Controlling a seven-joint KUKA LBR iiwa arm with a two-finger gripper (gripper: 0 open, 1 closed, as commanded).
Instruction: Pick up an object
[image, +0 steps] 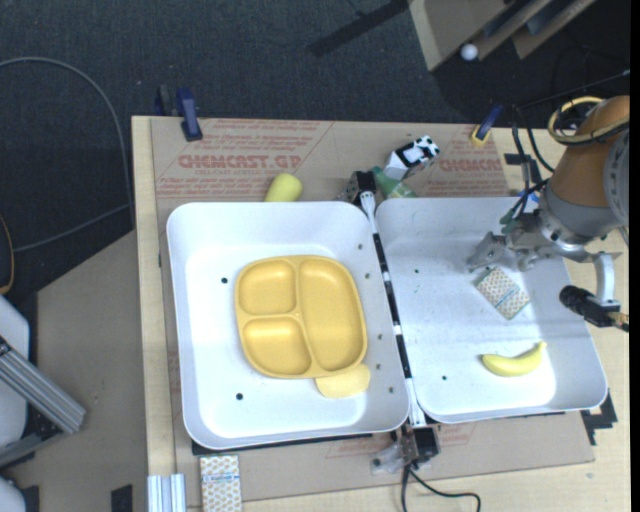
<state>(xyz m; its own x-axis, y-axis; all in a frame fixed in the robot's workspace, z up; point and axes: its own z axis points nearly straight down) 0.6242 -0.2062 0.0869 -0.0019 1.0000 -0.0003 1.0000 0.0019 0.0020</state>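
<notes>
My gripper (503, 254) hangs low over the back of the right bin (440, 330), at the end of the grey arm with the orange band (588, 165). Just in front of it a small square packet with a speckled pattern (503, 293) lies on the bin floor, right by the gripper's tip; whether they touch I cannot tell. A yellow banana (513, 361) lies nearer the front of the same bin. In the left bin (200, 300) sits a yellow divided plate (300, 315) with a flat yellow piece (343, 381) at its front edge.
Behind the bins, on the brown board, lie a yellow rounded object (284, 187) and a black-and-white toy (413, 155). A black part (592, 303) juts over the right bin's right rim. Cables run behind the arm.
</notes>
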